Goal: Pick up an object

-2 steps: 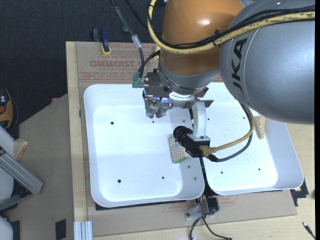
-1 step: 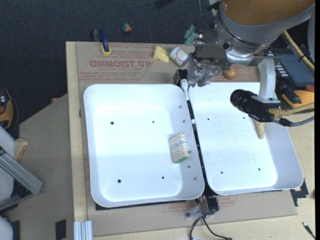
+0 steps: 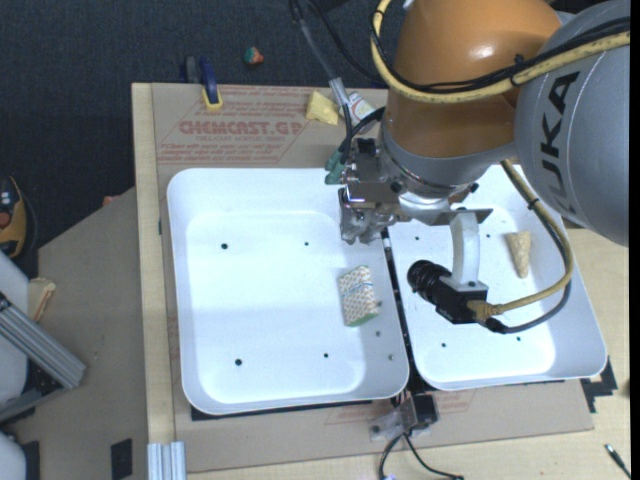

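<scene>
Claw: my claw (image 3: 360,230) hung low over the right edge of the left bin (image 3: 200,203), close to the ridge where the two bins meet. I couldn't tell how far it was parted; my own wrist hid the tips, and nothing showed between them.

Arm: I reached in from the right, the orange dome of my arm (image 3: 465,43) looming over the back of both bins, and cables looped down past the wrist.

Packet: a small patterned packet (image 3: 358,296) lay flat on the left bin's floor, just below my claw and apart from it, close to the right wall.

Packet axis: its long axis ran roughly near-to-far in the view, tilted slightly, the far end pointing up toward my claw.

Cone: a pale cone-shaped piece (image 3: 519,253) lay in the right bin (image 3: 560,353), near its right side, narrow end toward the near edge, well apart from my claw.

Why here: I'd judge I was stationed above the packet because it was the nearest thing to take; being so close to the wall, it left little room for a finger on that side.

Next call: drop a touch nearer and close across the packet's short width.
</scene>
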Tool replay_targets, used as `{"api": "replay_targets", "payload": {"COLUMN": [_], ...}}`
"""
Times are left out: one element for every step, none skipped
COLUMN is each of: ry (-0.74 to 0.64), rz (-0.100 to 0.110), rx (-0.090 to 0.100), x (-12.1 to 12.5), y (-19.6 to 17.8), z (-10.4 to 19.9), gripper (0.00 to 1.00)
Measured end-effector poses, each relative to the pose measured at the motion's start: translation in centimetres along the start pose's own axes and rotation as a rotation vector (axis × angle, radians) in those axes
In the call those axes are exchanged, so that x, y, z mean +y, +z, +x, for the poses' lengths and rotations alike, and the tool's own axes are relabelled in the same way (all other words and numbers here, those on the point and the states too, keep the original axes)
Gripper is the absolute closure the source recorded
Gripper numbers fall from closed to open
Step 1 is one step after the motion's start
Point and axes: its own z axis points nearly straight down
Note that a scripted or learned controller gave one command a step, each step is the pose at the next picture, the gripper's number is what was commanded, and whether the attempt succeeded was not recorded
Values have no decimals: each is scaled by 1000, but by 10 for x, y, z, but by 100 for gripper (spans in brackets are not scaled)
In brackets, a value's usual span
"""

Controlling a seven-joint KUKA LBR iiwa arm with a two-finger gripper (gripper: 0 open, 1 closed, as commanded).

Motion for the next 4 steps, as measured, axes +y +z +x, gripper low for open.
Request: {"api": "replay_targets", "payload": {"ry": [6, -6, -12, 0], "rz": [-35, 3, -26, 2], "rx": [7, 0, 12, -4], "x": [-27, -27, -28, -27], "y": [-165, -17, -146, 0], "z": [-64, 6, 94, 92], "gripper": [100, 100, 100, 100]}}
